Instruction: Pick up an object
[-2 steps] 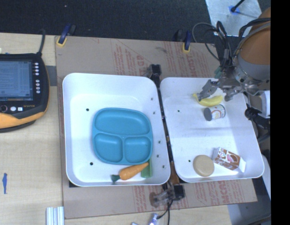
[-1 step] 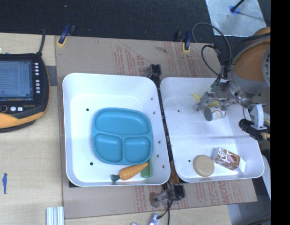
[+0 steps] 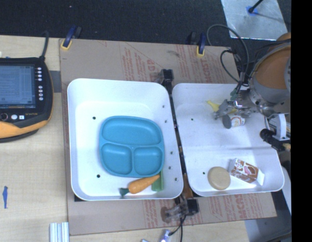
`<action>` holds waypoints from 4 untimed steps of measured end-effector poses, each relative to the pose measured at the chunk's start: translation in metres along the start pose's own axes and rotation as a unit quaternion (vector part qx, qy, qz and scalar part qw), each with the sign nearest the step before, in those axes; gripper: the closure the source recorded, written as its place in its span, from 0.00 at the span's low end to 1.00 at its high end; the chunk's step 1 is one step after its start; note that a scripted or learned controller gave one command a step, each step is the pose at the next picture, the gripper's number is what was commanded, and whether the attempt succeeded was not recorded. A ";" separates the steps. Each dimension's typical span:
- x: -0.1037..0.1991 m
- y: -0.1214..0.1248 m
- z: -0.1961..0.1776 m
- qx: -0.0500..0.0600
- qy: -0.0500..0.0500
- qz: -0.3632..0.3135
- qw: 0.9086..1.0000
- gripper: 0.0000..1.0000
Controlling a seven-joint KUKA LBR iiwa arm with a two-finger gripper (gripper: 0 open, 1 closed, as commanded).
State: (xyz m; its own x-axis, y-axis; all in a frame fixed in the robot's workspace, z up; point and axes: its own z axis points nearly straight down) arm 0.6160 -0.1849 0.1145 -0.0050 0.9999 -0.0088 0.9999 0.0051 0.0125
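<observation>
My gripper (image 3: 230, 114) hangs low over the far part of the right bin (image 3: 196, 150), reaching in from the right. A small yellow piece (image 3: 212, 105) lies just left of it, touching or nearly touching it. A small pale and reddish thing (image 3: 238, 121) shows right under the gripper; whether it is held I cannot tell. At the near side of the same bin lie a round tan disc (image 3: 219, 178) and a brown and white carton (image 3: 244, 171), side by side.
The left bin (image 3: 82, 135) holds a blue divided plate (image 3: 131, 145), with an orange carrot (image 3: 142, 184) and a small green piece (image 3: 157, 183) at its near edge. A tablet controller (image 3: 17, 92) rests on the bench at the far left.
</observation>
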 end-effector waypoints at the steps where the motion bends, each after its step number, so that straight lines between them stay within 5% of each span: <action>1: -0.002 0.001 -0.013 -0.002 -0.001 -0.001 1.000 1.00; 2: -0.002 0.000 -0.011 0.000 -0.001 -0.001 1.000 0.00; 3: -0.027 -0.020 0.023 0.009 0.004 0.000 1.000 0.00; 4: -0.028 -0.019 0.012 0.009 0.004 -0.001 1.000 1.00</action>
State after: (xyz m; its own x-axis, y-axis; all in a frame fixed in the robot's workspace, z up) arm 0.5971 -0.2131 0.1025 -0.0069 1.0000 -0.0017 1.0000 0.0069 -0.0056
